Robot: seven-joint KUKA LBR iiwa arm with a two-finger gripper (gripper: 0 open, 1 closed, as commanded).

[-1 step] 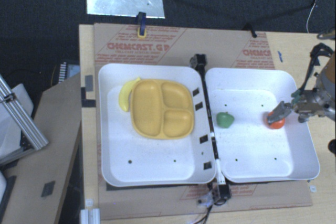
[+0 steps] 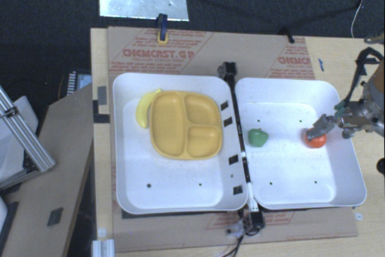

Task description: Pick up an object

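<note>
surface: tan cardboard-covered surface (image 2: 198,48), two shallow white plastic bins (image 2: 129,189)
arm: enters right, claw (image 2: 320,129) over small orange-red round object (image 2: 316,139)
claw state: cannot tell

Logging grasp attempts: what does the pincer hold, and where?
Cannot be told: the pincer sits right over the orange-red object, hiding any contact.

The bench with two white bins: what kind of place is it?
Probably a robotics lab test bench: two shallow white bins on a board, toy food like the banana, and a robot gripper.

Even overhead light, slightly soft focus
</note>
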